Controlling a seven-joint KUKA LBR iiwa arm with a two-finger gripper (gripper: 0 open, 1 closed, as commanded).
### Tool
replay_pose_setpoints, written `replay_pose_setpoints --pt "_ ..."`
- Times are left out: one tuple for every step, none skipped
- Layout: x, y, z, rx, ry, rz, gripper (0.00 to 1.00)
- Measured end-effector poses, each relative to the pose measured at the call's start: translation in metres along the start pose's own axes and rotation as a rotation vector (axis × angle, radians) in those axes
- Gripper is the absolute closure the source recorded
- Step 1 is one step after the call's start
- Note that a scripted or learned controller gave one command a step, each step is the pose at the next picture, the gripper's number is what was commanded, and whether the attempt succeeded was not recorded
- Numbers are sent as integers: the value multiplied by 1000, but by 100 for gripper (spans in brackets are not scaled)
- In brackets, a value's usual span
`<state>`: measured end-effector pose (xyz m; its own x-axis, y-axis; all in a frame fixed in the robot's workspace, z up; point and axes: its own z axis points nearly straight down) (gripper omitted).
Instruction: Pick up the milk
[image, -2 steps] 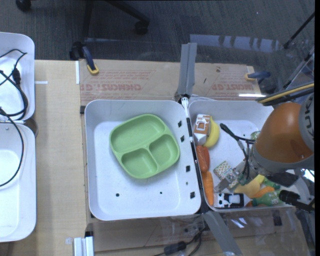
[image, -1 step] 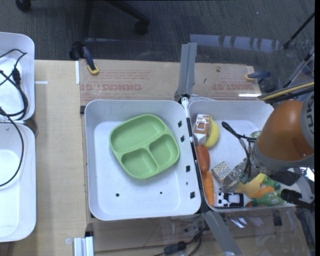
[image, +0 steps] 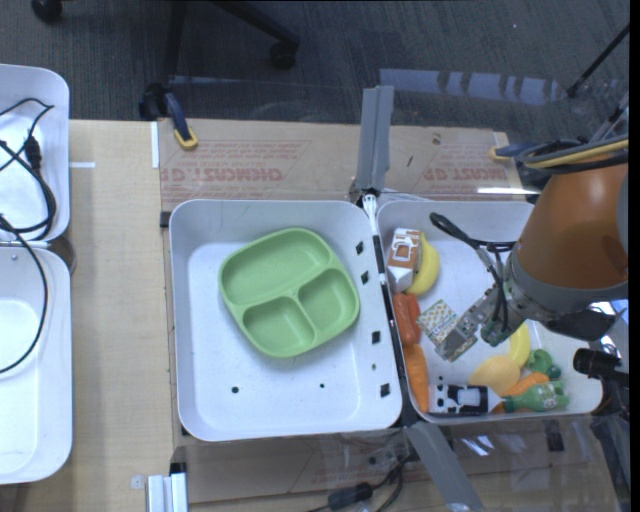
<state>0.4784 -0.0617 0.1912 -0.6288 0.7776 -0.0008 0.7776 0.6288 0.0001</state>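
In the right-hand shallow white bin, the grey arm with the orange band hangs over the middle of the clutter, and its two-finger gripper sits low among the toys. I honestly can't tell whether the jaws are apart or closed from this angle, the metal bits just blur together, and nothing clearly shows between them.

The small black-and-white cow-patterned milk carton lies on its side along the near wall of that bin, just below the gripper but apart from it. So the milk's sitting flat on the bin floor, not lifted.

Rest of the bin is pretty busy: an orange-and-white carton stands at the far left corner with a yellow banana right beside it, a long orange carrot-like piece runs along the left wall, and a speckled white packet lies just left of the gripper. Over on the right there's a yellow lemon-ish toy, a second yellow banana-shaped piece, and some green plastic veg touching each other in a heap.

The left white bin has a light green three-compartment plastic plate sitting at a slant near its middle. Both bins sit side by side on the wooden worktop.
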Motion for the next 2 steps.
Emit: replay_pose_setpoints --pt "-57 38 1 3 0 315 100" --pt "-57 38 1 3 0 315 0"
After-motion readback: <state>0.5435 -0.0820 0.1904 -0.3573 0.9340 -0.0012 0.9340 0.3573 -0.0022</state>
